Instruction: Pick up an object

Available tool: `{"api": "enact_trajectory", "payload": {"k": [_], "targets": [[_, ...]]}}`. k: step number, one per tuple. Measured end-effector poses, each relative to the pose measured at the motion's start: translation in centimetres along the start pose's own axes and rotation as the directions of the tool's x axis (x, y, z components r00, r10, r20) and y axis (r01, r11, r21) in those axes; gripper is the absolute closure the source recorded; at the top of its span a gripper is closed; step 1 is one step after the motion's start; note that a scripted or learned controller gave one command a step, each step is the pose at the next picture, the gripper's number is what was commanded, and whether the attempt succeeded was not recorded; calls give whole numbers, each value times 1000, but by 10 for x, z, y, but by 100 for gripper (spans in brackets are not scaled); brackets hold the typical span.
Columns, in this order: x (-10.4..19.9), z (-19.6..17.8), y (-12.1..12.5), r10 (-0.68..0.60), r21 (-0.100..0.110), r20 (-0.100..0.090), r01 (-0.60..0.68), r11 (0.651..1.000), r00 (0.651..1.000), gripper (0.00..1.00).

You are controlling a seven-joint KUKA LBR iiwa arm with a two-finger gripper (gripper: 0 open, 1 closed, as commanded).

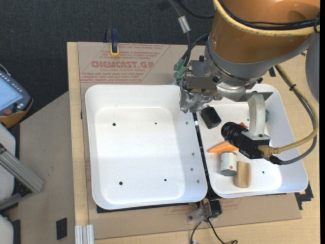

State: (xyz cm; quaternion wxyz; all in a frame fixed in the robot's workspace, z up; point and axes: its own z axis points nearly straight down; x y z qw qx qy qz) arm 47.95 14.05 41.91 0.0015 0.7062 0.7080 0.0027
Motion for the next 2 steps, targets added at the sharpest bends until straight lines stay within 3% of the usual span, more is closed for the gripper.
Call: {"api": "enact_trajectory", "payload": {"k": [2], "targets": [[58, -58, 1, 0, 1, 0, 0, 1000, 1000, 100]]}}
